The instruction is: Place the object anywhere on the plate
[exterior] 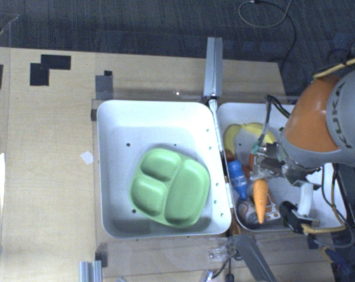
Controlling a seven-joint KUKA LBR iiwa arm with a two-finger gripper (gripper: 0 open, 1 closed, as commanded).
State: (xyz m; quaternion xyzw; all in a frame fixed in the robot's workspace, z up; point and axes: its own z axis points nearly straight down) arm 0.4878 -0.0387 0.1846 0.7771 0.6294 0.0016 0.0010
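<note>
A green plate (170, 186) with three compartments lies in the left white bin (116, 157), toward its front. An orange carrot (260, 200) lies lengthwise in the right bin (318, 219), its top end right under my gripper (263, 168). The gripper hangs low over the middle of the right bin, and the grey and orange wrist hides much of the bin behind it. The carrot's upper tip meets the gripper's underside, and I cannot make out whether it is gripped.
In the right bin a yellow object (239, 136) sits at the back left. A blue bottle (237, 178) lies along the left wall, and a grey round item (246, 209) sits by the carrot's tip. A metal divider post (213, 69) stands between the bins.
</note>
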